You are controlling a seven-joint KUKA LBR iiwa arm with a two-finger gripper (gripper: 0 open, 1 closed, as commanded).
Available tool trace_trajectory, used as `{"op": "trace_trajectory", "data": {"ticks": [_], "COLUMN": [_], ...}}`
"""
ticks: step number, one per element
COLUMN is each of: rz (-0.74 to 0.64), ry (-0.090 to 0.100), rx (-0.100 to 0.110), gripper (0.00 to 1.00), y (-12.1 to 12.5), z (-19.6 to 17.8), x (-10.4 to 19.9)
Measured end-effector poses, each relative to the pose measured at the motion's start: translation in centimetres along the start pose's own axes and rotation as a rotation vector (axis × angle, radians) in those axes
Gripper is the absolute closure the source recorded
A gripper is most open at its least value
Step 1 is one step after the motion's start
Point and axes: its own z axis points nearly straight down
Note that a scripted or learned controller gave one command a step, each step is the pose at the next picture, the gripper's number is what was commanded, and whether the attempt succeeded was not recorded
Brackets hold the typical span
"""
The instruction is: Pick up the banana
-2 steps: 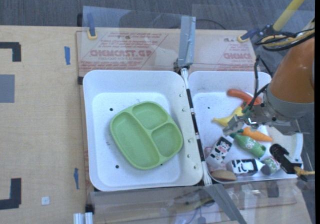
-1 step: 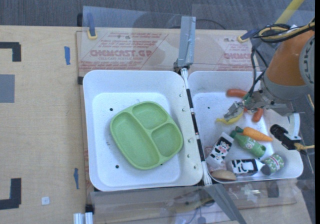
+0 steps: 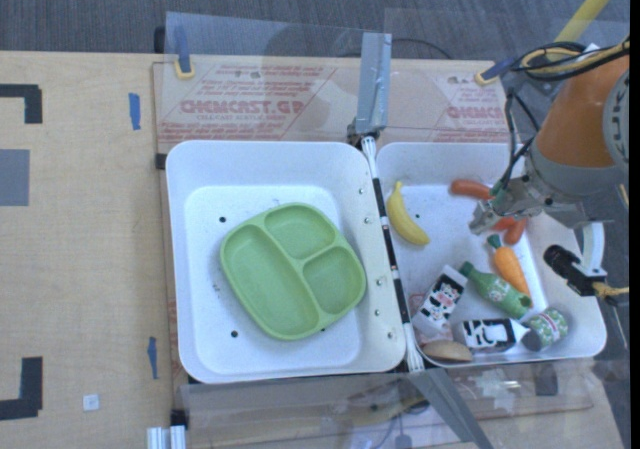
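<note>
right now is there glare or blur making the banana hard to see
Camera view: the banana reads sharp and evenly lit against the right bin, with no glare on it; faint reflections sit on the clear panels behind the bins; the gripper area is slightly soft and cluttered.

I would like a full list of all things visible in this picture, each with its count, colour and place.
banana: 1, yellow, right bin, left side near the divider
divided plate: 1, light green, left bin
carrot: 1, orange, right bin, right of centre
green bottle: 1, green, right bin, beside the carrot
milk cartons: 2, black and white, right bin, front
orange-red item: 1, right bin, back
bins: 2, white, side by side on the bench
arm: 1, grey and orange, from the right
end effector: 1, over the right bin
</note>
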Motion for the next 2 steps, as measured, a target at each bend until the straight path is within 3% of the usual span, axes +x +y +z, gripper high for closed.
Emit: {"op": "trace_trajectory", "data": {"ticks": [1,2], "rz": [-0.357,-0.361], "ry": [-0.006,-0.002], "rx": [-0.006,-0.008], "gripper": [1.00,0.00], "y": [0.46,0.57], "z": [2.72,2.84], "x": [2.81,3.16]}}
